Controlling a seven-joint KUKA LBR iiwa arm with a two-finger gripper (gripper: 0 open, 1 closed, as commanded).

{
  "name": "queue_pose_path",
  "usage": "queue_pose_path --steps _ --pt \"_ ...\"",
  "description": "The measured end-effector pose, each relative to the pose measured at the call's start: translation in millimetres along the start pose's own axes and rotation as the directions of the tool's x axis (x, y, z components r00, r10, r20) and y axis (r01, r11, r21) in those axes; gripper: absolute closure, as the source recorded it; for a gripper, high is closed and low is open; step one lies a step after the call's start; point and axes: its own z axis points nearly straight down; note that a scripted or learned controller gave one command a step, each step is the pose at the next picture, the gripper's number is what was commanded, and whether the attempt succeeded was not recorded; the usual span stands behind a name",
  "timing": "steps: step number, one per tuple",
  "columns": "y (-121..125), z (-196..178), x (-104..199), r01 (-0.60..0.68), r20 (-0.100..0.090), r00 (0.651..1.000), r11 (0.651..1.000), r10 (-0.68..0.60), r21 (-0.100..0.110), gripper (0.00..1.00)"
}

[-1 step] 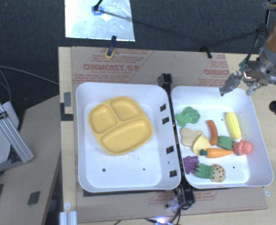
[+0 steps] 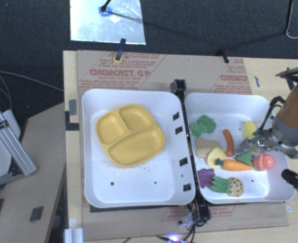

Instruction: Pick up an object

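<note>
Nearest the camera, along the front of the right bin (image 2: 278, 194), a purple grape cluster (image 2: 205, 176) is lying beside a green piece (image 2: 218, 185) and a tan speckled cookie (image 2: 235, 187); just behind them an orange carrot (image 2: 233, 165) is lying crosswise, its leafy end touching a pink-red fruit (image 2: 264, 161); a pale yellow wedge (image 2: 215, 156) is resting against a beige slice (image 2: 204, 146); a red sausage (image 2: 228, 142) is lying upright in the view between these and the tool.

The gripper (image 2: 250, 145) is reaching in from the right, sitting low over the toys just above the carrot's green top (image 2: 245, 158); whether its fingers are spread or pressed together I cannot tell, and nothing is plainly showing between them; the grey arm (image 2: 290, 135) with its orange band (image 2: 296, 108) is hanging over the bin's right wall.

Farther back in the same bin, a yellow lemon-like piece (image 2: 249, 129) is sitting near the arm, and a green broccoli (image 2: 203, 125) is lying toward the divider.

In the left bin (image 2: 93, 186), a yellow sectioned plate (image 2: 130, 134) is lying near the middle, tilted in the view.

Both bins are resting on a cardboard sheet (image 2: 154, 71) printed with red lettering; a blue-and-yellow clip (image 2: 120, 51) is sitting at its far edge; beyond that a shiny metal panel (image 2: 107, 14) is lying on dark carpet (image 2: 27, 34).
</note>
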Motion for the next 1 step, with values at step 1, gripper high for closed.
queue_pose_path --steps 1 --pt "10.0 -61.8 2.7 0.010 0.005 1.000 1.000 -0.010 -0.020 0.00"
